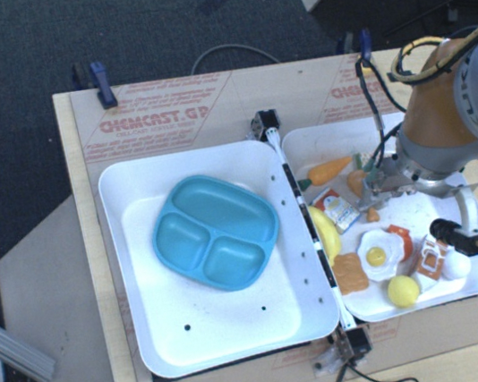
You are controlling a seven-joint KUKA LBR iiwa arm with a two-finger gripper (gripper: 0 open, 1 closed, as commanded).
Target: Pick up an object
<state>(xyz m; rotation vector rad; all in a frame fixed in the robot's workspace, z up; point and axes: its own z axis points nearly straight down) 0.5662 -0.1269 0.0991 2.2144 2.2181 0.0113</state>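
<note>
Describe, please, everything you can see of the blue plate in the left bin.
The blue plate is a light-blue divided tray with rounded corners, smooth and plastic-looking, moulded into three compartments: one long section along its upper side and two smaller ones below. All three look bare. It lies flat, right side up, turned at a slant to the walls of the left bin, on whose white floor it rests, somewhat toward the bin's upper right. Apart from that floor, nothing touches it; the arm and the toy food are over in the other bin.

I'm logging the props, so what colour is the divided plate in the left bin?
Light blue: the three-compartment plastic plate shows plainly in the camera view.
</note>
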